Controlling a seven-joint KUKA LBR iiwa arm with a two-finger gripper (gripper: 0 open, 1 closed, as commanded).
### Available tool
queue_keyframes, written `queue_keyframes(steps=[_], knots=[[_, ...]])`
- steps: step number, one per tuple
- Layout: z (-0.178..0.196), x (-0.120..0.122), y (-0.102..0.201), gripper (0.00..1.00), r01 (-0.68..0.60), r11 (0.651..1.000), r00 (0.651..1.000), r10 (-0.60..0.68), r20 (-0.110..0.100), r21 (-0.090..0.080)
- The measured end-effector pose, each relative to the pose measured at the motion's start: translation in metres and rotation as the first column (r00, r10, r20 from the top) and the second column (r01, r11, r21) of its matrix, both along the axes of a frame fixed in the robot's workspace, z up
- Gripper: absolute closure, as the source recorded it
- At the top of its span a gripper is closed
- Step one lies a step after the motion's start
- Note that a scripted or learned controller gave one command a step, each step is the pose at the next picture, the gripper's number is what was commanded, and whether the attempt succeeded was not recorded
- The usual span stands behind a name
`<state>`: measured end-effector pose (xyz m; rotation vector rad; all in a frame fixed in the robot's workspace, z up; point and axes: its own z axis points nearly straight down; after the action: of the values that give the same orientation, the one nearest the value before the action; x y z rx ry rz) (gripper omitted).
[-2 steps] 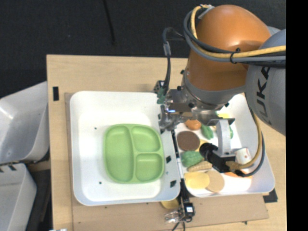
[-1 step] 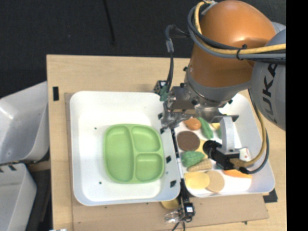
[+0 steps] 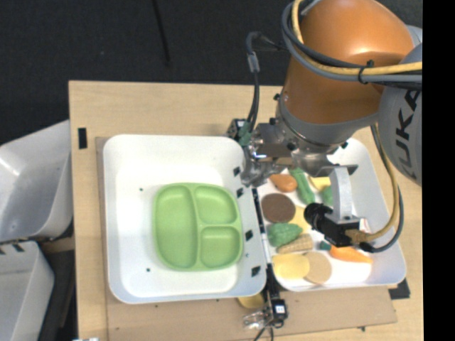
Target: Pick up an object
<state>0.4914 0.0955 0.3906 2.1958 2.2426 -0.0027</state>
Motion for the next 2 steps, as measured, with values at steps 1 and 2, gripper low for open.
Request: queue_keyframes(steps=[1,2], knots=[[0.0097,0.0007,-0.0008,1.00,-0.008,1.000,1.000,0.008,-0.001,-0.002],[0.0196,0.0015,-0.0014,1.00,-0.020,1.000,1.000,0.020,-0.001,-0.003]])
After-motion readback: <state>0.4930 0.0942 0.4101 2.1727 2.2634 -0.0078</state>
